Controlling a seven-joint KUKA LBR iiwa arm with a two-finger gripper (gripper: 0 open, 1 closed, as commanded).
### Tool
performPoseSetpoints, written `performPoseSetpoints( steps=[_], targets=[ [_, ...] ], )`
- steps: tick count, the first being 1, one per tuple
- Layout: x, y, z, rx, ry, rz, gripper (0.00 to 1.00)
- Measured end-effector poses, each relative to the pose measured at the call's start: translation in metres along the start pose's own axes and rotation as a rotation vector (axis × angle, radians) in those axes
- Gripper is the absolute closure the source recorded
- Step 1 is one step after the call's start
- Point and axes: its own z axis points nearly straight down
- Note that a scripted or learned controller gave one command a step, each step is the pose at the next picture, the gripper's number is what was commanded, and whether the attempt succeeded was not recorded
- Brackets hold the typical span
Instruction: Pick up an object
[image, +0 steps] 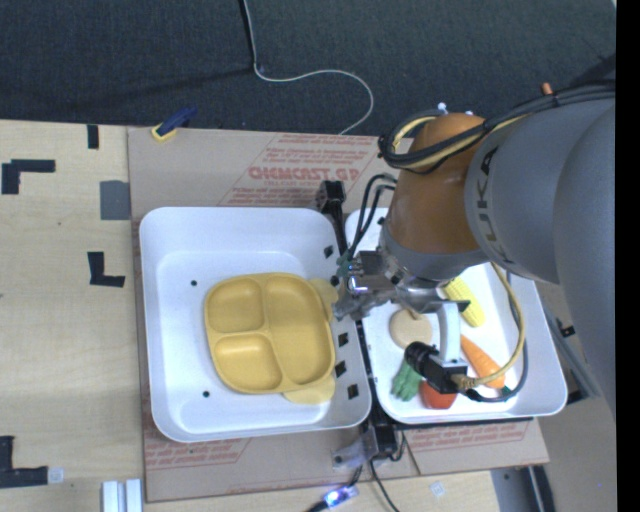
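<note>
- Spreading under everything, your counter (60, 300) carries a cardboard sheet (280, 170), and both bins sit on that sheet.
- Your arm (545, 170) comes in from the right, and its orange band (440, 190) hangs over the left half of the right bin.
- Your left bin (165, 400) holds only yellow ware.
- Your right bin (535, 385) stands wall to wall with the left one and holds the small toy foods.
- You have a divided yellow plate (268, 330) lying flat in the middle of the left bin. It rests on a second yellow piece (312, 392) that peeks out at its lower right edge.
- Your gripper (355, 290) sits over the shared wall between the bins, just beside the plate's right edge. You cannot tell how wide it stands, nor whether it has hold of anything.
- You can see the carrot (483, 358) lying tilted near the right bin's front, partly under the cable.
- Your corn (462, 300) lies behind the carrot, close under the wrist.
- A tan disc (405, 328) lies flat left of the corn.
- A green piece (405, 383) lies in front of the disc, near the bin's front left corner.
- A red piece (437, 398) sits just right of the green piece.
</note>
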Motion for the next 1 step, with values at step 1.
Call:
performPoseSetpoints(
  steps=[1],
  targets=[
    [-0.0049,-0.0065,-0.0136,-0.002,0.001,0.002,1.00]
  ],
)
